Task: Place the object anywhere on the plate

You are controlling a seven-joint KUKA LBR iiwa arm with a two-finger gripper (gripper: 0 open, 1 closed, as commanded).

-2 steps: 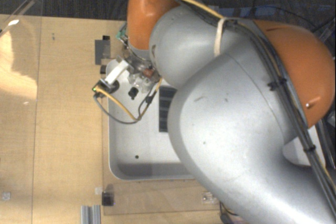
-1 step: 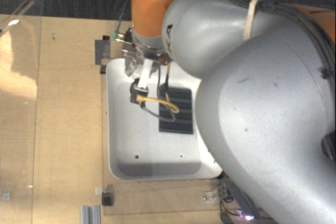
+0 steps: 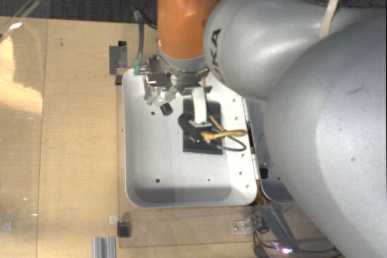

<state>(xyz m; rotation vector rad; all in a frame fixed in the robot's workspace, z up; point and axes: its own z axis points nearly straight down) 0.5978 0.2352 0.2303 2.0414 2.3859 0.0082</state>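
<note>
My gripper (image 3: 158, 95) hangs low over the far left part of the left white bin (image 3: 181, 187), close to its floor. The grey arm with its orange band reaches in from the right and covers the far edge of this bin and most of the right bin (image 3: 277, 191). Whatever lies beneath the arm and wrist is hidden.
The bins rest on a pale wooden bench (image 3: 60, 130). A black bracket (image 3: 119, 57) sits at the left bin's far left corner and a small black block (image 3: 124, 228) at its near left corner. Dark floor lies beyond the bench.
</note>
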